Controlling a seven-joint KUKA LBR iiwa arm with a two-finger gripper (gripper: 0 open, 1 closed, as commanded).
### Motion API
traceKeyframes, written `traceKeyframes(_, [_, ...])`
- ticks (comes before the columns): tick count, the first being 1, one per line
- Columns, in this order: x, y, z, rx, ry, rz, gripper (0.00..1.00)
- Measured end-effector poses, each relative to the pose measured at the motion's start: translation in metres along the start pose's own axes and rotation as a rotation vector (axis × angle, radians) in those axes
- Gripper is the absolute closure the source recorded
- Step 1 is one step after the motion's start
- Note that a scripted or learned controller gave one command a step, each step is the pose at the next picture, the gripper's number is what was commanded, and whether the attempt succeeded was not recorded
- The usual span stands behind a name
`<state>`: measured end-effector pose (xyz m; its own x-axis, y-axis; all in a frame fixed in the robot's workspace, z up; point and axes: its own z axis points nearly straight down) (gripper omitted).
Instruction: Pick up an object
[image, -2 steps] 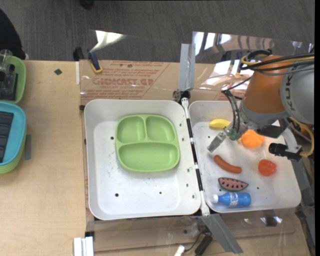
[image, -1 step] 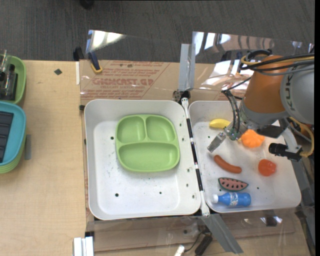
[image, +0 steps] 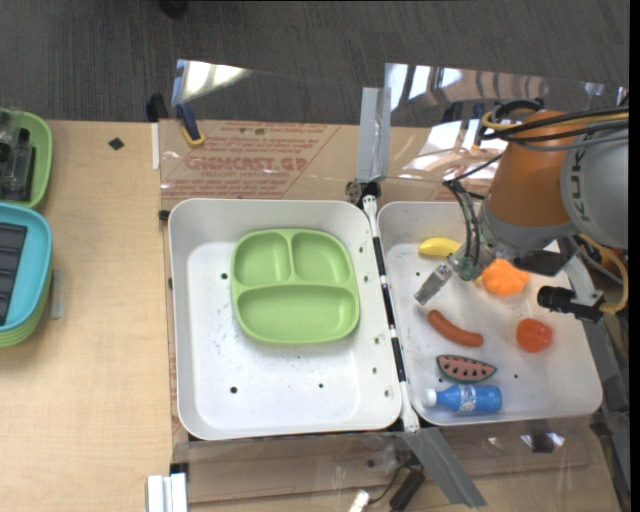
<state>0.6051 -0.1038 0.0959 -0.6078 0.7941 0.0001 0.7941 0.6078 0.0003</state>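
two shallow white bins sit side by side on a pale wooden bench (image: 90, 400). the left bin (image: 190, 300) holds a light green divided plastic plate (image: 295, 285). the right bin (image: 590, 385) holds the pickable things: a yellow banana-shaped toy (image: 438, 246), an orange lumpy toy (image: 505, 279), a brown sausage-shaped toy (image: 456, 327), a red round toy (image: 534, 335), a watermelon-slice toy (image: 466, 369) and a small blue bottle with a white cap (image: 465, 399).

the gripper (image: 432, 286) hangs low over the right bin's upper left, between the banana toy and the sausage; whether it is apart or together i cannot tell, and nothing shows clamped in it.

risks, as i judge them: the rounded sausage could roll or squirt sideways under a pinch, and the banana and orange toys lie near enough to be nudged. the bin wall is close on the left, so a descent there might strike it.

a clear sheet with red lettering (image: 260, 155) stands behind the bins, and stacked green and blue trays (image: 25, 260) rest at the bench's left edge.
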Motion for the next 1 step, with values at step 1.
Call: traceKeyframes(1, [0.0000,0.0000,0.0000,0.000,0.000,0.000,0.00])
